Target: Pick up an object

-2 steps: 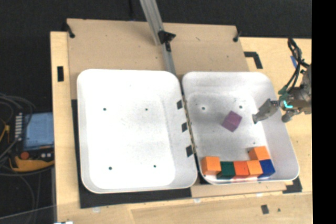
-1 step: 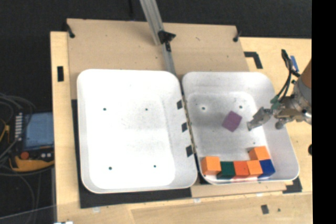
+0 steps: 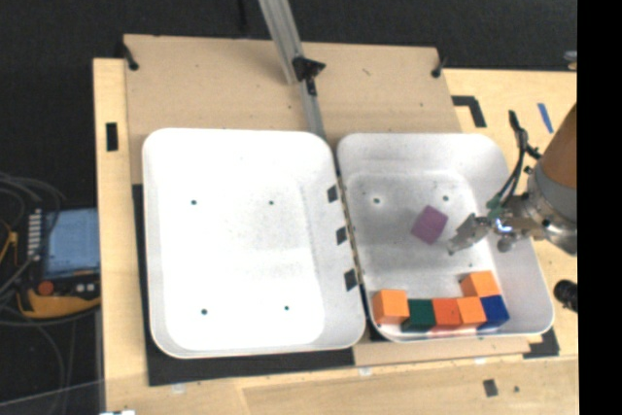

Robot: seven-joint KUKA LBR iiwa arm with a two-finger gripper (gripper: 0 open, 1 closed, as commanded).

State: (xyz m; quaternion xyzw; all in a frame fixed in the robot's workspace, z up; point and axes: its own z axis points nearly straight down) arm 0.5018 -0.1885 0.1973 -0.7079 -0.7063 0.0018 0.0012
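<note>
- We see the arm (image 3: 559,180) enter from the right, its gripper (image 3: 473,230) low over the right bin (image 3: 389,160).
- We cannot tell its state.
- A purple block (image 3: 429,224) lies just left of it.

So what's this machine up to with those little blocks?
A grey robot arm reaches in from the right over the right-hand white bin. Its gripper sits low, just right of a small purple cube lying alone mid-bin; nothing shows between its fingers. Orange, green and blue blocks are bunched along the bin's near edge. It is meant to pick one object up, and no block looks lifted yet.
</note>
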